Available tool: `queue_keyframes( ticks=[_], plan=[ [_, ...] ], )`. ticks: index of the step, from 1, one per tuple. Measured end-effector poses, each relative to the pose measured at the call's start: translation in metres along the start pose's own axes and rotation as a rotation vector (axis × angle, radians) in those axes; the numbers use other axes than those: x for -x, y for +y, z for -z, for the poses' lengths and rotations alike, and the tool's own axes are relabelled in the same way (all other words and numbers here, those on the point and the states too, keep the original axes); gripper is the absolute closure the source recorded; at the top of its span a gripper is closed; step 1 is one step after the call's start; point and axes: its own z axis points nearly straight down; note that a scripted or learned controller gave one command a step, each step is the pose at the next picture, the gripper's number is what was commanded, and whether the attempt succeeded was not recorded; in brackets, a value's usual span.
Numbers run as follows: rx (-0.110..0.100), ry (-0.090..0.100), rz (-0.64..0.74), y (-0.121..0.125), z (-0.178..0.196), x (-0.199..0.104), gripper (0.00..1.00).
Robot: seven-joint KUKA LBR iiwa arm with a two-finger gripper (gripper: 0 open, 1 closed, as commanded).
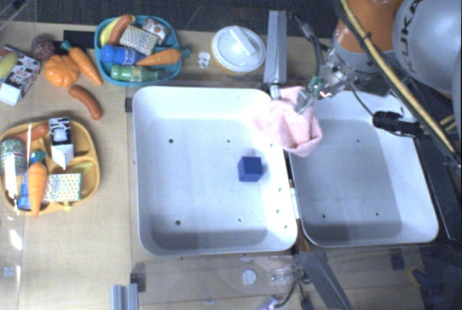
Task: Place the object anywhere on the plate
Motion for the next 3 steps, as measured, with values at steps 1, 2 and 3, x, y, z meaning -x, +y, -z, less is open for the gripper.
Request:
queue_keyframes(
  ticks=[1, 2, 3],
  plan=[
    [0.002, 0.000, 0.402, -0.013, 0.005, -0.052, 1.00],
    [0.002, 0.001, 0.803, -0.019, 0.001, -0.096, 1.00],
    [0.002, 0.001, 0.984, -0.016, -0.006, -0.147, 1.00]
  ],
)
